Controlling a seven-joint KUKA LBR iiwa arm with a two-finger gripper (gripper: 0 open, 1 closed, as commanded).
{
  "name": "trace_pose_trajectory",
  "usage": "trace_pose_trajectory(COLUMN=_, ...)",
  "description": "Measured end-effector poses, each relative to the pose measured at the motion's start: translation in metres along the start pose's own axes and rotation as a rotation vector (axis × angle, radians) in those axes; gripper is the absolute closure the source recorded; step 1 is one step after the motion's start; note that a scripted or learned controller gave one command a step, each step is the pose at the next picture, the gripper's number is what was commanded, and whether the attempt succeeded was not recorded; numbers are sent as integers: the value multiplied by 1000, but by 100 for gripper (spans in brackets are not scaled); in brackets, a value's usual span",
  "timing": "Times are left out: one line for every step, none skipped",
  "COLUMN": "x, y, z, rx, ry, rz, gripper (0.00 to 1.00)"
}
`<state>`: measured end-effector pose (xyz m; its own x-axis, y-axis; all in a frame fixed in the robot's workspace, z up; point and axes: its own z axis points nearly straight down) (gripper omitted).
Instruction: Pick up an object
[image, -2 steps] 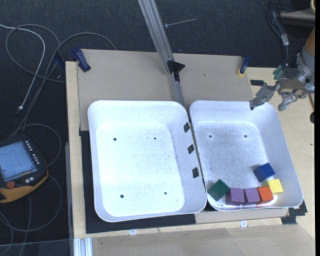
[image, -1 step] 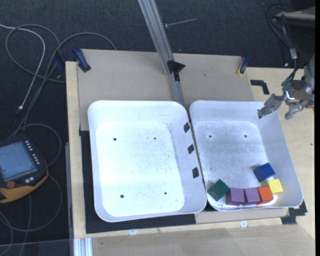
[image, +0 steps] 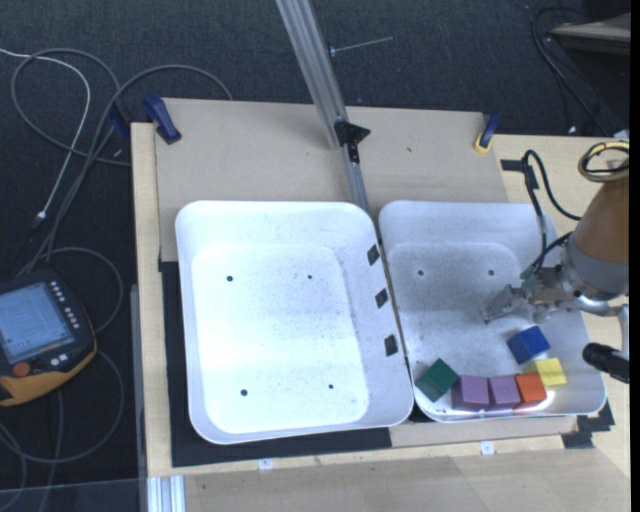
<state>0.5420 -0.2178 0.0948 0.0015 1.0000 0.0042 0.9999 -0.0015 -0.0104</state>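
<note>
The claw (image: 503, 303) is hovering at right of frame inside the right bin (image: 450, 235), fingers spread, gripping nothing. The blue block (image: 527, 344) is lying just below it. No legible writing is showing.

No readable text, labels, brands or numbers for you here. The handheld pendant (image: 38, 335) on the floor, left of the tabletop (image: 260, 150), has a lit screen, but whatever it displays is too small and blurred to read.

Blocks: green (image: 436, 379), purple (image: 473, 391), orange (image: 530, 387), yellow (image: 550, 372), blue (image: 527, 344).
</note>
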Motion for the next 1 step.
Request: trace_pose_trajectory(x=5, y=-45, z=-4, rx=-5, ry=-1, rz=0, gripper=0)
